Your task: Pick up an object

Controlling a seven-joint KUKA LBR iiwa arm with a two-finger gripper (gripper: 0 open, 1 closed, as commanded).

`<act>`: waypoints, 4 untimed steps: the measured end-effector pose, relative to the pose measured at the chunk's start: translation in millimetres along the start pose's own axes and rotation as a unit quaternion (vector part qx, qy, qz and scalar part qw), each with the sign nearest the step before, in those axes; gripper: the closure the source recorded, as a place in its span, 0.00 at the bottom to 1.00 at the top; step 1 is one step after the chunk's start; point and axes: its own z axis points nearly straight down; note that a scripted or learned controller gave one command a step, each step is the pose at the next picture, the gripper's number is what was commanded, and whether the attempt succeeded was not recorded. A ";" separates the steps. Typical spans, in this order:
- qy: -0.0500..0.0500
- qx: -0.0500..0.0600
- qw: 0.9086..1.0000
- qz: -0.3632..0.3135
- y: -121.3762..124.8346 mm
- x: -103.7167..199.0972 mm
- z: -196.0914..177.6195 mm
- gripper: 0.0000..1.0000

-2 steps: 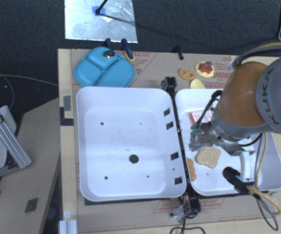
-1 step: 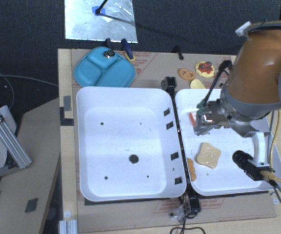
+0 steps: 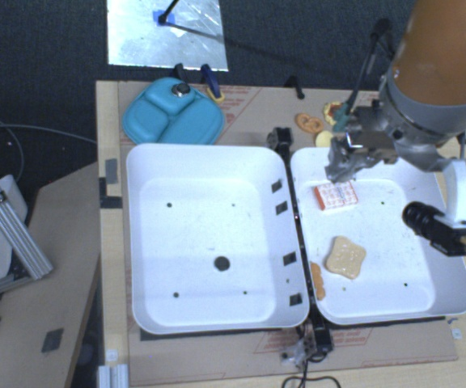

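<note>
In the right bin (image 3: 427, 297) a red-and-white packet (image 3: 336, 196) lies flat near the back wall. A tan, bread-like piece (image 3: 345, 258) rests nearer the middle, and a small orange piece (image 3: 317, 281) lies against the bin's left wall. My gripper (image 3: 341, 170) hangs at the back of the right bin, just above the packet's far edge and pointing down at it. Nothing shows as lifted off the bin floor. A small dark round object (image 3: 222, 263) sits in the left bin (image 3: 160, 297).
A blue moulded container (image 3: 173, 113) sits behind the left bin. Small biscuit-like items (image 3: 307, 123) lie behind the right bin. A black cylinder (image 3: 431, 225) juts over the right bin's right side. A foil sheet (image 3: 165, 18) lies at the far back.
</note>
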 end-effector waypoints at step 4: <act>-0.001 0.006 1.000 0.002 0.2 64.2 10.2 1.00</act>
